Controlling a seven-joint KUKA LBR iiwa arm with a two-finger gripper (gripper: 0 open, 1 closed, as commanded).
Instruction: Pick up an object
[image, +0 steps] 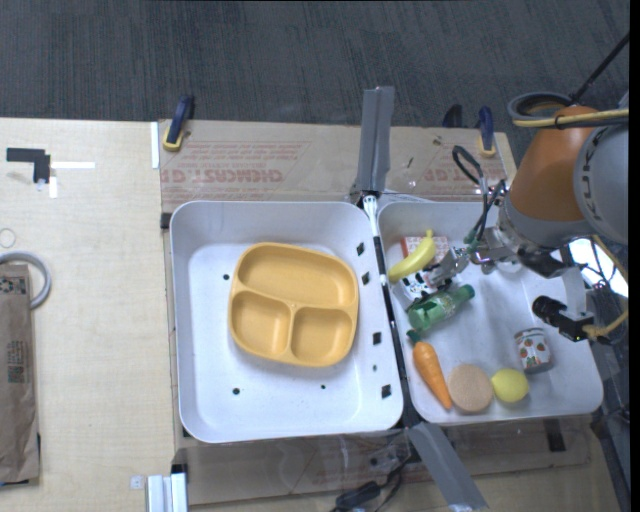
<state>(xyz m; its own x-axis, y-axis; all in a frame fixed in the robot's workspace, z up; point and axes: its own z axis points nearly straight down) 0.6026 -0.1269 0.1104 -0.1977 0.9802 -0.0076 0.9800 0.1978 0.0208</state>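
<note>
Hovering over the right bin (560, 405), the gripper (462, 256) sits just beside the banana (412, 258) and above the green bottle (440, 306); whether it is released or clenched, I cannot tell. Choosing 1 target, likely the bottle, matters: descend centred across its narrow width, clear of the banana and carrot (431, 372).

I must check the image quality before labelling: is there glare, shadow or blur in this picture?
Camera view: light is even and soft; the yellow tray throws only a faint shadow on the left bin. A bright glare patch sits beside the arm at the right bin's edge. Items near the hand are small and cluttered, hard to separate.
</note>
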